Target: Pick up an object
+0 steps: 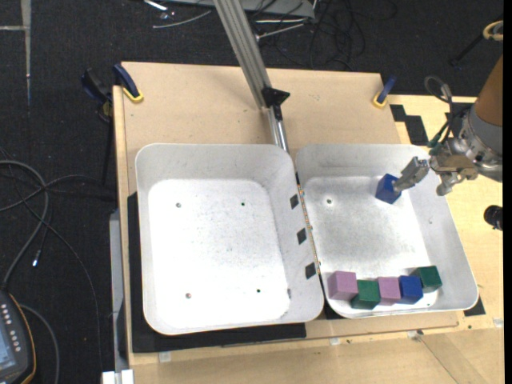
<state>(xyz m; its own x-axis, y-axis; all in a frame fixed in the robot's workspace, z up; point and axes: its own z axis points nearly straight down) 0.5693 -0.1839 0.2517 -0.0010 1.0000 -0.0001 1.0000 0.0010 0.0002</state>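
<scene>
Above the right bin's (pixel 448 222) far right rim, the gripper (pixel 432 178) hangs spread, one finger touching a blue block (pixel 388 189).

So the setup sits on a tan wooden desk (pixel 208 110) with two shallow white bins side by side. The left bin (pixel 212 238) has just a few dark specks on its floor. An aluminium rail (pixel 244 42) slants down from the top and ends at the seam between the bins. Yellow-and-blue clamps (pixel 128 85) and (pixel 384 92) grip the desk's back corners. Black cables (pixel 40 206) snake across the dark floor on the left.
</scene>
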